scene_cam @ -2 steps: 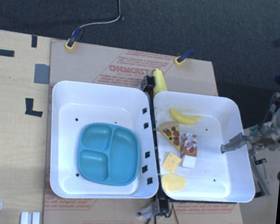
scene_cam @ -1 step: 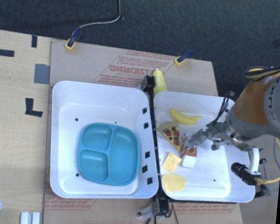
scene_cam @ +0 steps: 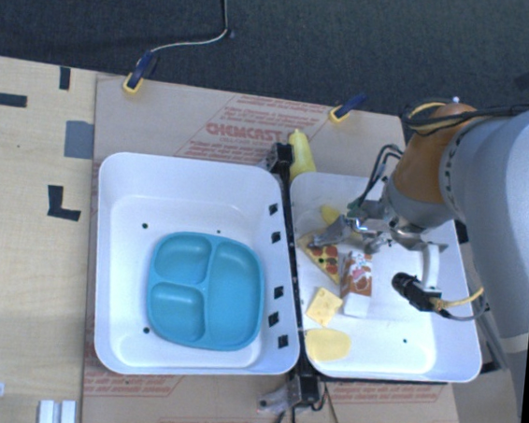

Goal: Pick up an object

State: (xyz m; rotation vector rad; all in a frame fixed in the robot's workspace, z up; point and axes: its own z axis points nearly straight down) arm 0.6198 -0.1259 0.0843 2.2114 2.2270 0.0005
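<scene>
Yellow and orange toy foods lay in the right bin (scene_cam: 418, 358): one pizza slice (scene_cam: 325, 256), long axis slanting, tip toward lower right, and two cheese pieces (scene_cam: 323, 307). The gripper (scene_cam: 342, 229) hovered above; its grasp was unclear.

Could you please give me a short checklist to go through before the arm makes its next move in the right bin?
1. Hand is over the right bin: ok.
2. Hand is near a target, the pizza slice just below it: ok.
3. An object is seen between the hand's fingers: cannot tell.
4. Cheese wedge and yellow round piece lie apart from the hand: ok.
5. Blue divided plate sits in the left bin, out of the way: ok.
</scene>
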